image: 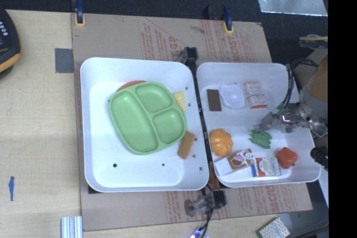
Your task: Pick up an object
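Camera view: the metal pincer [271, 120] hovers near the right bin's [240, 68] right edge, just above the small green leafy toy [260, 138]; its spread is unclear. Descend squarely, avoiding the neighbouring orange pumpkin toy [221, 142].

Showing no legible wording anywhere, with faint red print running along the edges of the cardboard sheet [167, 36] under the bins too blurred for reading, and red-and-white packets [255, 93] and [266, 166] in the right bin [245, 68] carrying labels too small for making out.
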Controlling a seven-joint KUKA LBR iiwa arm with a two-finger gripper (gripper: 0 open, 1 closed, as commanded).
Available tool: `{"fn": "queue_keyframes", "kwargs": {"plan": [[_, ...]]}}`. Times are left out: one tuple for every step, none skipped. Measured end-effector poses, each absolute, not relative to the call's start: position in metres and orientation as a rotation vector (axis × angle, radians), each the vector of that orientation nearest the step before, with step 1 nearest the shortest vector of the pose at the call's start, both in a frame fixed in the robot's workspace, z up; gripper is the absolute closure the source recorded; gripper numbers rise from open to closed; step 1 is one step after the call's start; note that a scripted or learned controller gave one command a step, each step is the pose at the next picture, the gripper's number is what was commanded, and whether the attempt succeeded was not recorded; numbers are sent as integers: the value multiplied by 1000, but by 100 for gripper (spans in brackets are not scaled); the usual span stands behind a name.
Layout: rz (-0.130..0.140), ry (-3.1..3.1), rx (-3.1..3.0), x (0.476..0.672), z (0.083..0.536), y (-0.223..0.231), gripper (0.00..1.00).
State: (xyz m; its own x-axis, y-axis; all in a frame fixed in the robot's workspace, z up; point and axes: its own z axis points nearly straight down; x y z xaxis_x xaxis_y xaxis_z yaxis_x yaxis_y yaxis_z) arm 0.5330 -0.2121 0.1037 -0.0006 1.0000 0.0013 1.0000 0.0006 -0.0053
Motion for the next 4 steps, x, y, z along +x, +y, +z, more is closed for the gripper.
{"fn": "queue_keyframes", "kwargs": {"plan": [[4,-2227,-2208,533,91,-153,0],[-2,-2229,-2218,584,93,-170,0],[7,-2210,-2220,485,91,-215,0],[5,-2224,-2214,490,102,-213,100]]}}
